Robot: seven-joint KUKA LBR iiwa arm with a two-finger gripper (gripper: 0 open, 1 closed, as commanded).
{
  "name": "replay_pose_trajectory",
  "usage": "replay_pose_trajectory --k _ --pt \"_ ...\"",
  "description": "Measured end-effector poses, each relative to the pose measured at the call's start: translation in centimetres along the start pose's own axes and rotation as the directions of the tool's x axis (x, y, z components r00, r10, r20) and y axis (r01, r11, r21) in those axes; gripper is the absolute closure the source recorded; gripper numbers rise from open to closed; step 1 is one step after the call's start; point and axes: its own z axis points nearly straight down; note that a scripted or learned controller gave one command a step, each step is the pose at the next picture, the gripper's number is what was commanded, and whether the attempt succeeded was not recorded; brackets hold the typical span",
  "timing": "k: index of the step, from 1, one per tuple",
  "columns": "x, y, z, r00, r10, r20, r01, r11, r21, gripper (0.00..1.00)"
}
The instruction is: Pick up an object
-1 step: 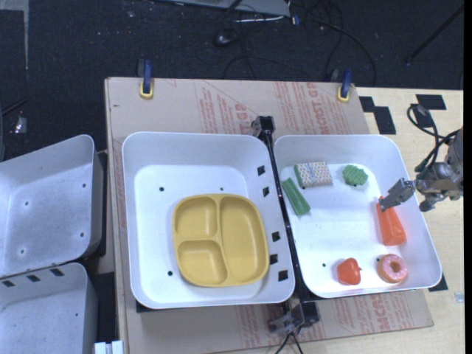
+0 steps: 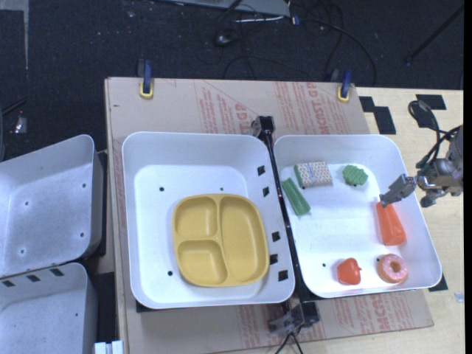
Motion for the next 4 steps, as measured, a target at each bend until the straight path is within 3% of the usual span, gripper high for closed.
replay_pose_trajectory --k 2,3,4 --pt "-0.1 0.0 8.9 1.0 0.001 -0.002 -0.001 1.0 0.003 0.0" --pt "-0.6 0.1 13.0 1.0 0.001 0.005 -0.001 1.0 -0.014 0.0" --pt "-0.9 0.3 11.8 1.0 0.002 0.015 -0.002 1.0 -0.023 1.0"
